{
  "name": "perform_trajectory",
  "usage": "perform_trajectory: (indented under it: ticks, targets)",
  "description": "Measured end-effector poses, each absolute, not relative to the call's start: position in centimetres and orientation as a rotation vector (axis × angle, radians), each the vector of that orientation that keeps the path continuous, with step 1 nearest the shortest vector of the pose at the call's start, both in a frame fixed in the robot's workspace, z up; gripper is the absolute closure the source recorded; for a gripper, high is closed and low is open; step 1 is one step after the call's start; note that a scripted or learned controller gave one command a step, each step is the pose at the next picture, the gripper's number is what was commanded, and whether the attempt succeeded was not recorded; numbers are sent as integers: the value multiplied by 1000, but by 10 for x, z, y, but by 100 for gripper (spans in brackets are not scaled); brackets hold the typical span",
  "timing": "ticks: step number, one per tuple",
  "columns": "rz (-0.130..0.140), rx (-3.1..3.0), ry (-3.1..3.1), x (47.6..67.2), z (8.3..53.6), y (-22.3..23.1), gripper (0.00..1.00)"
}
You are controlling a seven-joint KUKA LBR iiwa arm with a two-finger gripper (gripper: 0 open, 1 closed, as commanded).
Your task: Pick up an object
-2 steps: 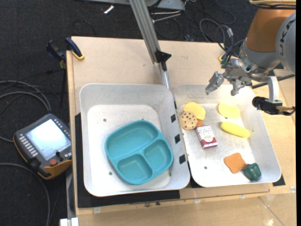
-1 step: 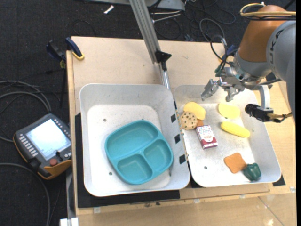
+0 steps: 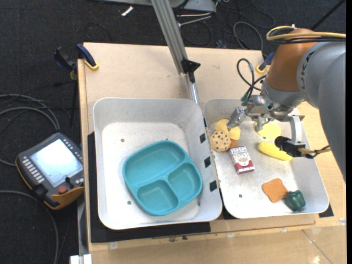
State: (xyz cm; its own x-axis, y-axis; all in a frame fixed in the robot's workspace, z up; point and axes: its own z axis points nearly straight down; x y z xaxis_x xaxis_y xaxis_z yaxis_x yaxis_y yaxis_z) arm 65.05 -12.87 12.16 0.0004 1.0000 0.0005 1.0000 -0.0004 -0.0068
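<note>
Claw (image 3: 273,126) hung low over the right bin (image 3: 308,186), its two fingers spread wide and holding nothing. A yellow toy banana (image 3: 273,149) lay just beside it at about five o'clock, long axis running from ten to four o'clock, one finger close by its far end. A cookie (image 3: 221,141) sat off at nine o'clock, a small red carton (image 3: 241,159) at seven. My guess was the banana was nearest, and the open span would have to straddle its short width.
</note>
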Motion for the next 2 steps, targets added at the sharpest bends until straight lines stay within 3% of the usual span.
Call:
perform_trajectory:
  ticks: [1,2]
  targets:
    - [-1,-2223,-2223,653,137,-129,100]
    - [-6,-2227,-2225,653,201,-132,100]
